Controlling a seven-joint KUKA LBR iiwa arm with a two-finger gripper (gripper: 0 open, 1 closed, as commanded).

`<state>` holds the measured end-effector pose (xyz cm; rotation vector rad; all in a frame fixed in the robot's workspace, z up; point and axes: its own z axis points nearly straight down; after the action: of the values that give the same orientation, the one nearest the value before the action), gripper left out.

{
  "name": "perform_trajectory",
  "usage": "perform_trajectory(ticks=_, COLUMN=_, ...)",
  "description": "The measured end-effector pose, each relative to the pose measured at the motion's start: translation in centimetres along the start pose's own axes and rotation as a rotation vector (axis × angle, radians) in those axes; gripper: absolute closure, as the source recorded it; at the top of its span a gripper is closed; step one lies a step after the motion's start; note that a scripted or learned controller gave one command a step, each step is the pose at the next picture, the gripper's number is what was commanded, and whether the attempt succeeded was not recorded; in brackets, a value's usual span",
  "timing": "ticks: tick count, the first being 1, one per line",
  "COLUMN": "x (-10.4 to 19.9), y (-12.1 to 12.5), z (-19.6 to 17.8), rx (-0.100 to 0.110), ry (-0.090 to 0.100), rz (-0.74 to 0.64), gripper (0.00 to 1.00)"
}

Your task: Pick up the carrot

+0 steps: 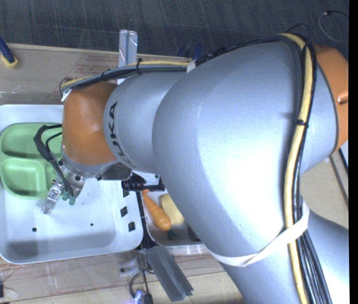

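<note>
In the camera view, the big grey KUKA arm [229, 151] takes up most of the right and centre, with its orange band [87, 128] lying just above the wrist over the left-hand shallow white plastic bin [14, 246]. A yellow and black cable [302, 125] runs along the arm's back.

The small metal two-finger gripper [54, 198] hangs below the wrist, at about seven o'clock from the orange band, over the bin's floor. Nothing is seen between its fingers; whether they stand wide or narrow cannot be told at this size and blur.

A light green, moulded plastic tray [21, 163] with two hollows lies in the left bin's upper left, at about ten o'clock from the gripper and just beside it.

The orange, tapered carrot [155, 212] lies in the right-hand white bin [166, 240], close to its left wall, at about three o'clock from the gripper and well apart from it. A pale yellow, rounded object [172, 209] touches the carrot on its right, and the arm partly covers both.

A blue clamp [5, 49] sits on the wooden bench [33, 75] at about eleven o'clock from the green tray.
</note>
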<state>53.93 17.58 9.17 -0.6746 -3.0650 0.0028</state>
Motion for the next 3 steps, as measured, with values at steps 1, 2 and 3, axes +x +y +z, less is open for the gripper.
perform_trajectory(ticks=1, x=-1.3, y=4.1, z=0.6, rx=0.065, ry=0.043, rz=0.333, gripper=0.0)
perform_trajectory(ticks=2, x=-4.6, y=4.5, z=0.6, rx=0.074, ry=0.082, rz=-0.115, gripper=0.0)
perform_trajectory(ticks=3, x=-1.2, y=5.2, z=-8.2, rx=-0.002, ry=-0.003, rz=-0.2, gripper=0.0)
